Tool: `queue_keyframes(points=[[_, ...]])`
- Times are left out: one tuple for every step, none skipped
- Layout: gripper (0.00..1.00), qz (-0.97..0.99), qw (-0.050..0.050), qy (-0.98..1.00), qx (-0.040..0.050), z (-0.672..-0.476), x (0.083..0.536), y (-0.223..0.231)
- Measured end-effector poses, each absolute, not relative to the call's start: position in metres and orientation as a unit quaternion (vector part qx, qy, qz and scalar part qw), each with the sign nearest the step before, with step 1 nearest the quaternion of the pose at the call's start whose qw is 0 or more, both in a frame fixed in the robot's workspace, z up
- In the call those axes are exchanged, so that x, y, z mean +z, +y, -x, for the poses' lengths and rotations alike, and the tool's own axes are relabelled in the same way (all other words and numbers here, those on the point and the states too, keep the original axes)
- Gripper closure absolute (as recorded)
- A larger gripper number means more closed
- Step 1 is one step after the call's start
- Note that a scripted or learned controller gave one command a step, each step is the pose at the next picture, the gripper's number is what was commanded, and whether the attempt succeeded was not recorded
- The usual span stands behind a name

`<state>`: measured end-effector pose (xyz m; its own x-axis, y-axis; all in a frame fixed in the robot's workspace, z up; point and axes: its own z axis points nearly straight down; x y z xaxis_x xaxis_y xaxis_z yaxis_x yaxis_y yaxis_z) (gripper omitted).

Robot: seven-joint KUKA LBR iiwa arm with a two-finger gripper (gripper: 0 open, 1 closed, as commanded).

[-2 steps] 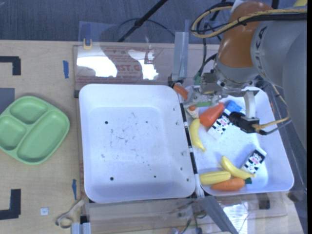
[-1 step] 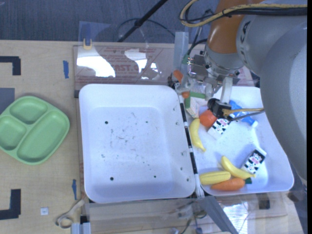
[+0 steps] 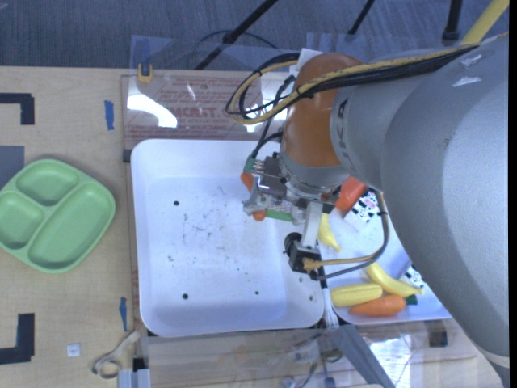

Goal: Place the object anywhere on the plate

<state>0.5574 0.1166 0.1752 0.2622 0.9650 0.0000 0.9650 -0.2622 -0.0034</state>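
A pale wooden bench (image 3: 73, 314) carries my two white bins above grey carpet. The green three-compartment plate (image 3: 55, 214) lies far left on the wood, well apart from my gripper (image 3: 271, 191), which hangs over the left bin (image 3: 202, 241); its grip I cannot tell. In the right bin (image 3: 396, 257) I count one carrot (image 3: 380, 305) beside two yellow pieces.

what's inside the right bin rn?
In the right bin, near its front edge: a yellow banana-like piece, a yellow piece and an orange carrot-like piece. An orange piece sits further back. The arm covers the rest.
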Motion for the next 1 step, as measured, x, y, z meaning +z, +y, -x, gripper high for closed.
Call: queue_keyframes(points=[[1.0,0.804,0.002,-0.595,0.0024,-0.6161,0.1,0.1537]])
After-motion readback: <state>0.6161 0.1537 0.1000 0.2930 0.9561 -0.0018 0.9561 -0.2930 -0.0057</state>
